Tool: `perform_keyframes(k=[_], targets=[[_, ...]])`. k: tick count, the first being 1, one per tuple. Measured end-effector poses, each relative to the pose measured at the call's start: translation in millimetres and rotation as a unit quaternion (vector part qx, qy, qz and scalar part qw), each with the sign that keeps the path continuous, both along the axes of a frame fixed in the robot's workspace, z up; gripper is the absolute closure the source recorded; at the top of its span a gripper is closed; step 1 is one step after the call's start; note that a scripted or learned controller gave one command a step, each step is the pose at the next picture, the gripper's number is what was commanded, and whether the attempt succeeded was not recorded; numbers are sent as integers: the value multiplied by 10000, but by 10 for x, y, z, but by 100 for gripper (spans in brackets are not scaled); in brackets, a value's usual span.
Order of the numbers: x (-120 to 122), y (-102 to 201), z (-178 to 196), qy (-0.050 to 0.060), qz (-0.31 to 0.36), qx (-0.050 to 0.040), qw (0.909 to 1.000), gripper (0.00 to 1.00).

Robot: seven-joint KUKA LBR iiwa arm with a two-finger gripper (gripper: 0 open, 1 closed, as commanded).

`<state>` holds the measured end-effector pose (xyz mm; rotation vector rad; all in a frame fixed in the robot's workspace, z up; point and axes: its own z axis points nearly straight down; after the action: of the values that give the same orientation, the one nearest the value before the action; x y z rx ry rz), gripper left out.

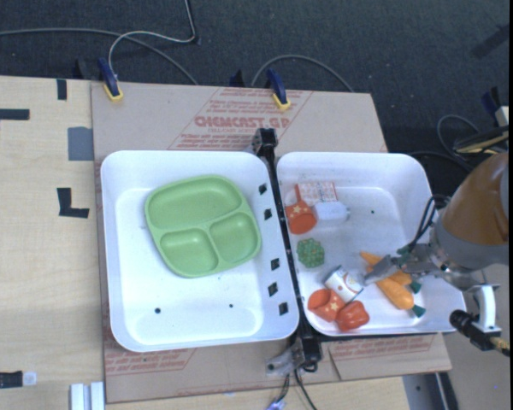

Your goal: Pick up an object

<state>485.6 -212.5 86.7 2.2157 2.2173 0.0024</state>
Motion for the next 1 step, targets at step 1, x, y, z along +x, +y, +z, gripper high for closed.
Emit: perform_keyframes(k=[1], targets=[[23,-2,116,-32,1,-9,10000,100]])
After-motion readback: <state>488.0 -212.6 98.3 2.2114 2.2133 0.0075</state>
